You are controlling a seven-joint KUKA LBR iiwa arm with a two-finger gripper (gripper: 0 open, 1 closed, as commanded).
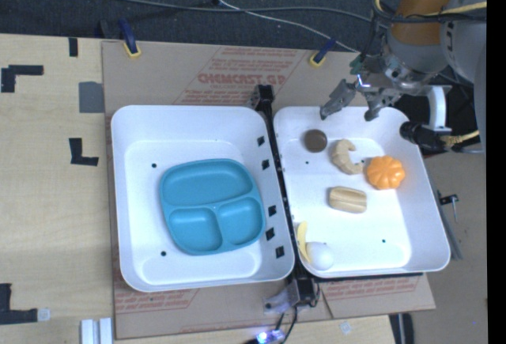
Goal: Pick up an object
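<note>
The gripper [353, 107] hangs over the far edge of the right bin [423, 243], its jaws spread wide and holding nothing, with one fingertip showing above the bin's back rim and the other near the back wall. Just below it lie the candidates: a small brown round piece [315, 140], a pale curved piece [345, 156] that touches an orange pumpkin-shaped toy [385, 172], a tan loaf-shaped block [347, 199] nearer the middle, and a white ball [322, 255] beside a yellow strip [301, 240] at the near left corner. The left bin [134, 129] carries only a blue divided plate [211, 204]. The main risks, as I judge them, come from crowding and roundness. A descent on the curved piece could catch the pumpkin toy too, pushing both aside. The brown piece looks low and round, so the jaws could close above it or squirt it away. Working this close to the back wall, a fingertip could strike the rim on the way down. The ball in the corner seems hardest to reach cleanly.
</note>
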